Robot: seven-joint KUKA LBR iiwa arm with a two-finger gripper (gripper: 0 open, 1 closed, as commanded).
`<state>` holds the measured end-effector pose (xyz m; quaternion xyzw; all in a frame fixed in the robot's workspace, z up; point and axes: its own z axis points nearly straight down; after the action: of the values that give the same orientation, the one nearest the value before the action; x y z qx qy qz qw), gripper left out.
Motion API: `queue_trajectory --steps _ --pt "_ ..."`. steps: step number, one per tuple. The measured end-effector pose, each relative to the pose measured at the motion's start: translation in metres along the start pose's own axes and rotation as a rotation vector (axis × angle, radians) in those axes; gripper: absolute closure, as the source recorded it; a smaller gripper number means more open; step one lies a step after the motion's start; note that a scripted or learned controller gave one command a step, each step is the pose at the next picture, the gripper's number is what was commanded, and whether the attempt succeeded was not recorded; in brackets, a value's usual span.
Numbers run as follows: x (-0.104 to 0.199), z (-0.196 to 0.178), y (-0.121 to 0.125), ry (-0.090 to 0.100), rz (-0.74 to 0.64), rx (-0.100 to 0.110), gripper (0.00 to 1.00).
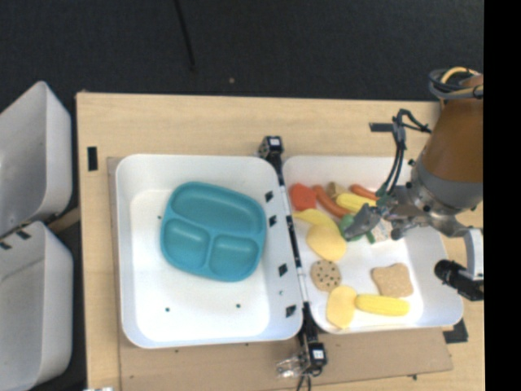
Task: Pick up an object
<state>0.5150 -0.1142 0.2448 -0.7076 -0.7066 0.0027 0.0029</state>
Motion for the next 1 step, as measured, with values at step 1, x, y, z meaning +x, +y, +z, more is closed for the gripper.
queue_trajectory --steps 1 --pt "0.0000 -0.0035 0.0017 -0.001 -0.002 -0.008 0.00"
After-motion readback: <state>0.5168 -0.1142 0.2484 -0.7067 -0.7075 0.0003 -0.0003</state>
